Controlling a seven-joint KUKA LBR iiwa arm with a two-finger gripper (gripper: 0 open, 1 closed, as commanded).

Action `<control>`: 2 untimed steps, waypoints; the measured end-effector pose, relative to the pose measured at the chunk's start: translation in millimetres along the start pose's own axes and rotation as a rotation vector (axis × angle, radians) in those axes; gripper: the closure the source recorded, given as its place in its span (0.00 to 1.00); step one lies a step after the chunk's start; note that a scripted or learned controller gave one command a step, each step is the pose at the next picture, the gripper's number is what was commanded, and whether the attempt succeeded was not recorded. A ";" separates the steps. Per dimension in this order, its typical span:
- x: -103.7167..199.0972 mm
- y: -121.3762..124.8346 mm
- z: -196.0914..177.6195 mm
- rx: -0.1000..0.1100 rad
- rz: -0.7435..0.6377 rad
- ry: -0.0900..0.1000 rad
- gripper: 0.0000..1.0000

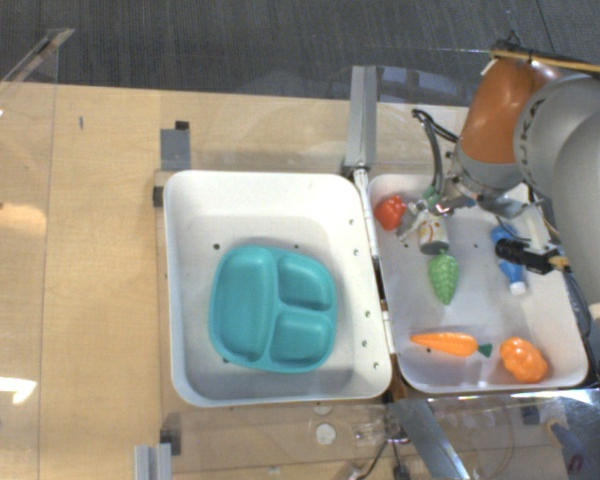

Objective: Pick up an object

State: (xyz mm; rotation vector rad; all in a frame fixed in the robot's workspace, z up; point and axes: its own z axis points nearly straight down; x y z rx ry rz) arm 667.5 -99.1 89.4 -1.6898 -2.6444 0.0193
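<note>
Over the right white plastic bin (pixel 570 353), jaws of the gripper (pixel 427 220) — spread unreadable — hang beside a glossy red round toy (pixel 389 211), above a bumpy green toy vegetable (pixel 443 277).

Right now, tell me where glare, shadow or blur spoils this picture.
Camera view: glare streaks the clear panel on the left bench; the teal divided plate casts a soft shadow in the left bin; the gripper looks blurred over the right bin, beside the red toy.
</note>
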 end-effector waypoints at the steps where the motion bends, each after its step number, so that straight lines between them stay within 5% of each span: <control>1: -1.2 3.4 -8.8 -0.011 -0.004 -0.009 1.00; 2: 65.1 33.3 -96.2 -0.020 -0.034 0.000 1.00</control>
